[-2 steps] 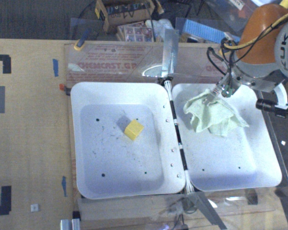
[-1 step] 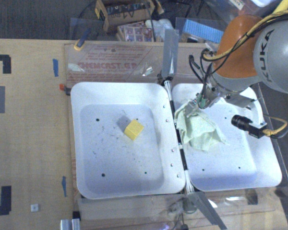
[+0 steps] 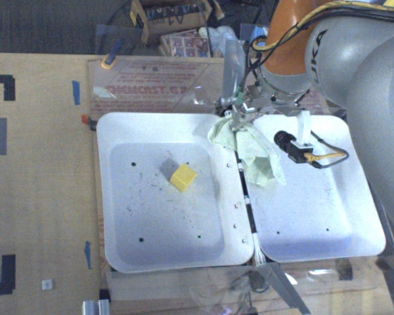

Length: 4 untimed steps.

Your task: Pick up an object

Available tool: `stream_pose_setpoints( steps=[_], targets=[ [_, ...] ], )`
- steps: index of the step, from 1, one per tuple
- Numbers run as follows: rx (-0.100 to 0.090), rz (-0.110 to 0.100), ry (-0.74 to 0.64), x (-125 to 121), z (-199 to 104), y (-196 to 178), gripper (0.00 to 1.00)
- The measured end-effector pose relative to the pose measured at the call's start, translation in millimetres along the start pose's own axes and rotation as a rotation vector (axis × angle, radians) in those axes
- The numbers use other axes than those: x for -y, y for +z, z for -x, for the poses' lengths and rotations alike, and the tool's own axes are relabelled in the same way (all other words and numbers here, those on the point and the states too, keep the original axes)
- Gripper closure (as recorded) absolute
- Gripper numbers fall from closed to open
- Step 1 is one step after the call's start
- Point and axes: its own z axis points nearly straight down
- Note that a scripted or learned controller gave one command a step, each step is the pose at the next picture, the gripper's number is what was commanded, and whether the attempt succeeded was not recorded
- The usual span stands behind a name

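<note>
Pale green cloth [image 3: 253,153] hanging from gripper [image 3: 238,118], fingertips hidden

Cardboard box [image 3: 173,10] beyond bench; blue tape [image 3: 75,92] on benchtop.

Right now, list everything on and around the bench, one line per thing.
Bins: two, white, side by side on the bench.
Block: one, yellow, in the left bin, near its middle.
Cloth: one, pale green, hanging below the gripper across the ridge between the bins, mostly over the right bin.
Black part with yellow cable: one, above the right bin.
Clutter: cardboard box and printed items, behind the bins.
Blue tape marks: a few, on the wooden bench at left.
Arm: one, grey with orange band, from the right.
Gripper: one, at the cloth's top, appearing to pinch it.
</note>
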Motion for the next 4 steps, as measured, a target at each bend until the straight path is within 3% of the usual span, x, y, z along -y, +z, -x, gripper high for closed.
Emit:
stream_pose_setpoints(
  steps=[3, 4],
  targets=[
    [0.001, -0.002, -0.052, 0, 4, -9, 1.00],
    [-0.003, -0.003, -0.264, 1, -42, -22, 1.00]
  ],
)
